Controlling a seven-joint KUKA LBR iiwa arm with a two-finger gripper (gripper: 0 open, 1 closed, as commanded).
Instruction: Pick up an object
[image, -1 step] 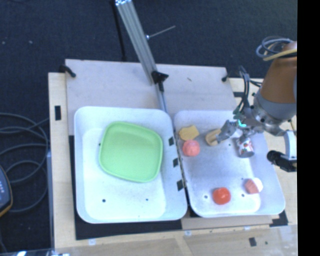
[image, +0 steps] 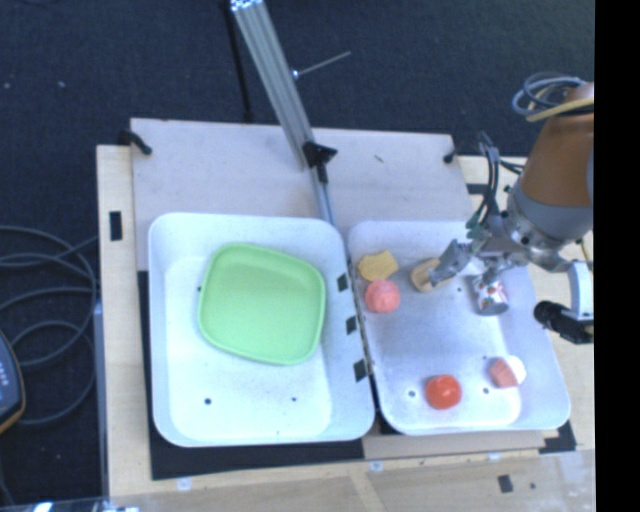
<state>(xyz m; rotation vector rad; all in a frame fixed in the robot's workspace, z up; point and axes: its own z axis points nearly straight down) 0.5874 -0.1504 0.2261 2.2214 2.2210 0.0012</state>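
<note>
The right white bin (image: 535, 400) holds several small objects. A yellow piece (image: 377, 265) and a pink ball (image: 382, 296) lie near its left wall. A tan piece (image: 424, 274) sits just right of them. A red-orange ball (image: 443, 391) and a pink-and-white piece (image: 506, 372) rest near the front. My gripper (image: 468, 279) hangs low over the bin's upper middle, open, with nothing between its fingers. One finger (image: 449, 262) reaches toward the tan piece and ends right beside it. The other finger (image: 490, 293) points down at bare bin floor.
The left bin (image: 170, 400) carries a green square plate (image: 263, 303). A slanted metal rail (image: 285, 90) runs from the top to the gap between the bins. The grey wrist with its orange band (image: 555, 170) and cables stand over the right bin's far right corner.
</note>
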